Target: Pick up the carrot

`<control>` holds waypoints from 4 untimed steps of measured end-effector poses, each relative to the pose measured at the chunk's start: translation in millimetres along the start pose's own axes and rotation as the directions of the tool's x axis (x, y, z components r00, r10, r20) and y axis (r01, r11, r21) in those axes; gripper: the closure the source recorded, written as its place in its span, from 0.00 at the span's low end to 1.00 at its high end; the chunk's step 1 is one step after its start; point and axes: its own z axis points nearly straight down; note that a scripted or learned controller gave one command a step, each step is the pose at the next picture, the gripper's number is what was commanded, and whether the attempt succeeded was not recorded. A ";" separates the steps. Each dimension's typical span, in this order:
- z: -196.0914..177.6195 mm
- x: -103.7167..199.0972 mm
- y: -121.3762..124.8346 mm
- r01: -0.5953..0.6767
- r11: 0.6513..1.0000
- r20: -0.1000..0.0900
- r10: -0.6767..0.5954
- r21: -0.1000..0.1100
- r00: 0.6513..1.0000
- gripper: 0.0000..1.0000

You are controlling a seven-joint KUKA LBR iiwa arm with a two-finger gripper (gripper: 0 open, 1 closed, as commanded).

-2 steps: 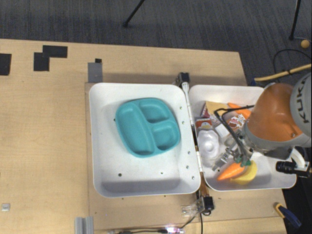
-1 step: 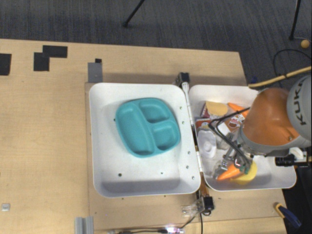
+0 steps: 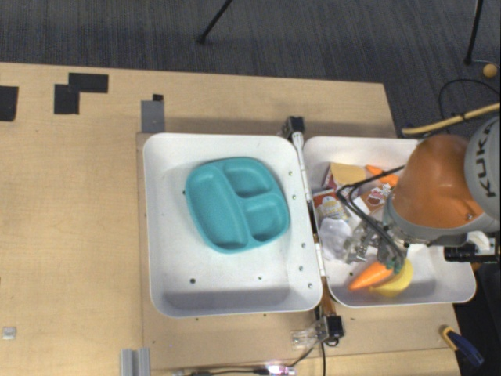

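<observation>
Carrot, orange tapered plastic (image 3: 369,276), lies unlifted at your right bin's six o'clock; jaws' state you cannot tell

A: The bench (image 3: 78,210) looks like pale wood, matt and smooth. Both bins (image 3: 168,210) seem white plastic, faintly glossy.

B: The teal divided plate (image 3: 235,204) looks like smooth plastic too, with a soft sheen. The carrot (image 3: 368,276) appears a shiny orange plastic, and the arm's orange band (image 3: 434,182) glossy.
</observation>
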 end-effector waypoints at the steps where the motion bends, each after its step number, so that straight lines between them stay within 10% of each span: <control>1: 0.5 0.4 -0.1 -0.002 1.000 -0.001 0.002 0.000 1.000 0.00; 3: 12.4 -1.1 -15.4 0.321 0.947 -0.011 -0.321 0.001 0.947 0.00; 4: 12.2 0.0 -10.1 0.549 0.836 -0.008 -0.549 -0.001 0.835 0.00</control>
